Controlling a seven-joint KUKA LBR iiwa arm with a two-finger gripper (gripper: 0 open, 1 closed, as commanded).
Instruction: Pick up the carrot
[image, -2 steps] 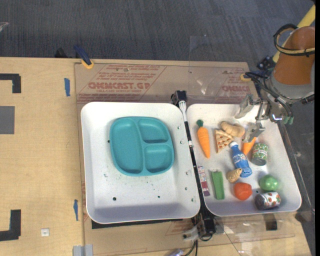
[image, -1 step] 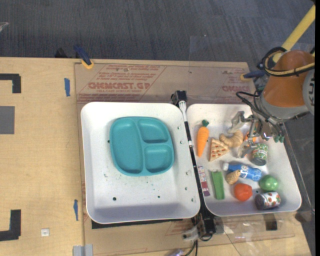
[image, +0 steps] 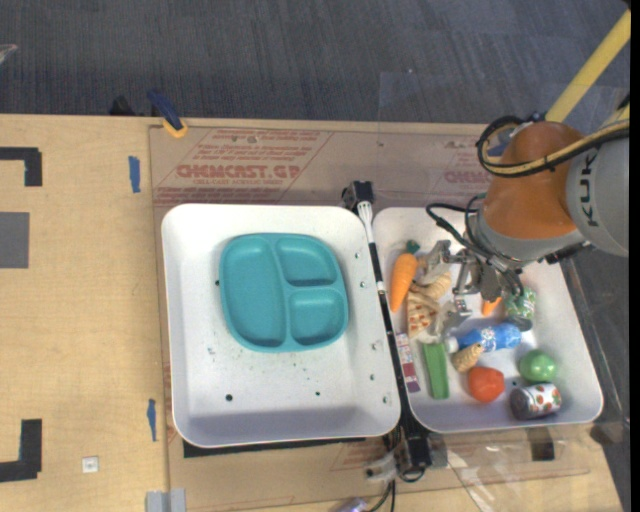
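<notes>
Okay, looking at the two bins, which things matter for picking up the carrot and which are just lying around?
Belongs to the job:
carrot, at the right bin's left edge
gripper, hanging over the right bin

Just lying about:
teal divided plate in the left bin
green stick
red tomato
green ball
blue bottle

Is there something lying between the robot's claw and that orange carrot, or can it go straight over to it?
Nothing visible blocks the way. The carrot lies at the left edge of the right bin, and the gripper hangs just to its right. A pale, ridged item lies beside the carrot's lower half, touching or nearly so, which could crowd a grasp.
</notes>
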